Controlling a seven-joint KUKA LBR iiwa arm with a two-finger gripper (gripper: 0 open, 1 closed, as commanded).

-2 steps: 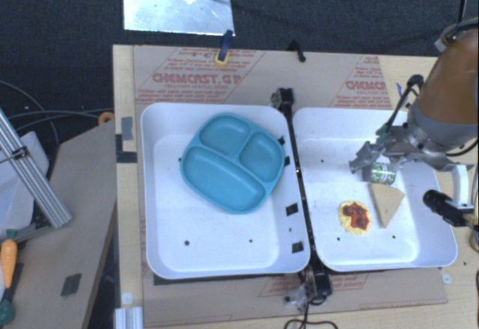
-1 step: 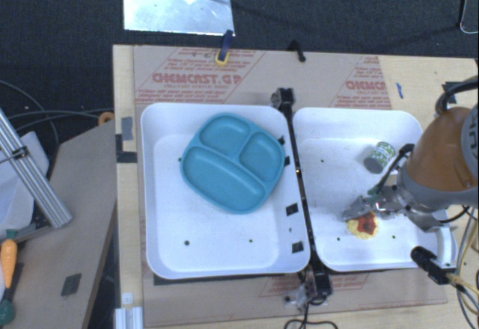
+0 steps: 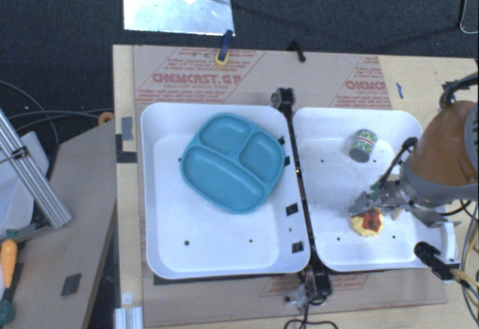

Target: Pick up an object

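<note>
1. Two bins are seen: the left bin (image 3: 161,245) holds one blue plate (image 3: 233,162).
2. The right bin (image 3: 329,245) holds one can (image 3: 364,144) and one toy (image 3: 367,224).
3. The hand (image 3: 367,205) is lowered onto the toy; its grip cannot be told.

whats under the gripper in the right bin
Right under the gripper lies a small red and yellow object on the right bin floor. The gripper covers the object's top edge, so whether they touch cannot be seen.
</note>
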